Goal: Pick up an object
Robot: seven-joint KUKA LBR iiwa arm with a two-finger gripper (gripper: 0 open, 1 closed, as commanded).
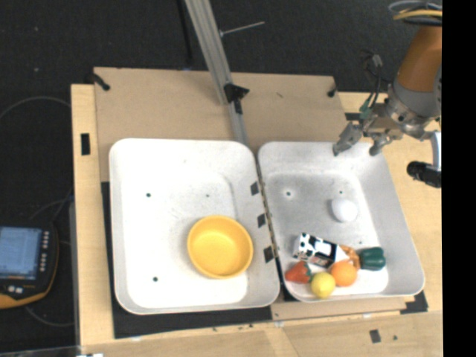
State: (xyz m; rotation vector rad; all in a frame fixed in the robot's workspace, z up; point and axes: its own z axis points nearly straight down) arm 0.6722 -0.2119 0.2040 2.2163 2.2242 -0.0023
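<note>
Bench, seen from above at a slant. Two shallow white bins lie side by side, edges touching at centre.

Left bin [149, 169]: one yellow bowl [219, 246], upright, at about 5 o'clock within the bin.

Right bin [297, 169]: a white ball [344, 210] near the middle; at 6 o'clock a cluster against the near wall, holding a black-and-white block [316, 249], a red piece [297, 273], a yellow ball [323, 285], an orange ball [343, 274] and a green piece [371, 258].

Gripper [358, 146]: at 1 o'clock over the right bin's far rim, fingers spread apart, nothing between them, well apart from the cluster.

Handheld screen unit [22, 262]: at 8 o'clock, off the bench.
</note>
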